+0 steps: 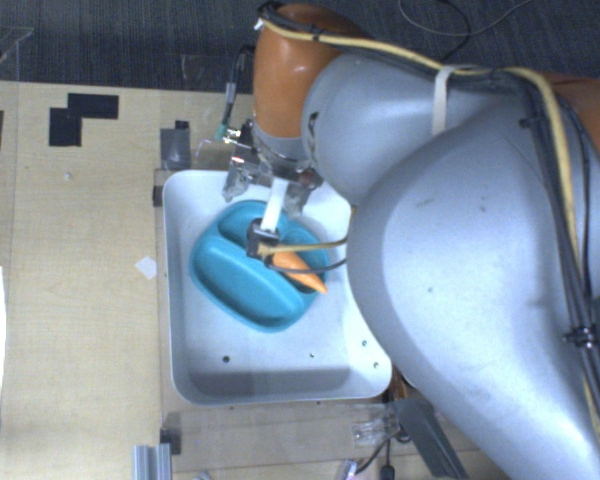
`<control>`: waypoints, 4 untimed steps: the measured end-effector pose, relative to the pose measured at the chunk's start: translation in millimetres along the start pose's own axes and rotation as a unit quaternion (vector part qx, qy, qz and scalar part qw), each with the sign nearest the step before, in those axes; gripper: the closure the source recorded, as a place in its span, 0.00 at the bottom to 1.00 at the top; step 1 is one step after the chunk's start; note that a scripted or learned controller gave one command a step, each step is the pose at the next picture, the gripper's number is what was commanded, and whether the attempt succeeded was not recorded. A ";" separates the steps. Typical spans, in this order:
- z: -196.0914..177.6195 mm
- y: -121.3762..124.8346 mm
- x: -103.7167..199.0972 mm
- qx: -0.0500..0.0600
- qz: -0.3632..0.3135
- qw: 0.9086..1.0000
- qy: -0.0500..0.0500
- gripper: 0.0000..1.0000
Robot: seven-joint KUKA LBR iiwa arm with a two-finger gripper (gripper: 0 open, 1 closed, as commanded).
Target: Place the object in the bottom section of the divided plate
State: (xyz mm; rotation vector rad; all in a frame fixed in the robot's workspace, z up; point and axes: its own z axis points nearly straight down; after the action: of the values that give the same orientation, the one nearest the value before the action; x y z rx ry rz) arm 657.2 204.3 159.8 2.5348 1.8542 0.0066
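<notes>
Jaws low over plate (242, 286) in bin (280, 380), likely to set carrot (302, 268) in section; carrot at tips, near plate's right edge. Jaws apart or clamped: cannot tell.

One white bin (195, 363) is in view, holding one blue divided plate (230, 273) and one orange piece (305, 271). Two black patches (80, 116) mark the desk (70, 288).
</notes>
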 end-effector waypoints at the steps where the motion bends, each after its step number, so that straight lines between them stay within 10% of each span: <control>1: -10.2 24.7 -37.0 0.000 0.010 1.000 0.000 0.00; 2: -21.5 24.1 -33.5 -0.002 0.005 1.000 0.001 1.00; 3: 10.5 -44.8 -13.8 0.001 -0.008 1.000 0.000 1.00; 4: 31.0 -43.4 -30.5 0.001 0.091 0.996 0.000 1.00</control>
State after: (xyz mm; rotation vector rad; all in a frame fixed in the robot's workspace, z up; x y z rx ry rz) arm 606.7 188.5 128.6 2.6950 1.6152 0.0060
